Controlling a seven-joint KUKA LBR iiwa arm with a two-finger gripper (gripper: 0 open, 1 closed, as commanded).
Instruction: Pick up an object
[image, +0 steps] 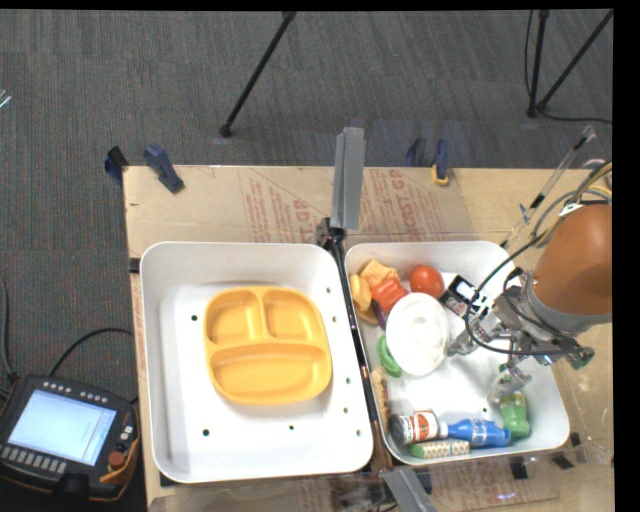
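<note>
We look down on a brown desk (290, 200) with two white bins side by side. The left bin (170, 290) has a yellow plate (267, 343) with three parts lying flat in its middle. The right bin (550, 400) is full of small things. At about 11 o'clock in that bin we see an orange and yellow toy (378, 290) and, just beside it toward 12 o'clock, a red ball (427, 279). A small black thing (459, 294) sits next to the ball, at about 1 o'clock. A white bowl (417, 333) lies near the middle of the bin, and a green thing (386, 359) peeks out from under its left side. Down at 6 o'clock a small can (416, 427) with a red label lies on its side, touching a blue bottle (478, 431) that also lies down. A green toy (514, 413) rests at about 5 o'clock, just beside the bottle. The robot arm (580, 265) comes in from 3 o'clock, with its big orange part over the right edge of the bin. Its fingers (513, 377) hang low right above the green toy, but we cannot tell how far they are spread, or if they have hold of anything. A grey screen box (62, 432) sits on the floor at 8 o'clock of the whole scene.
</note>
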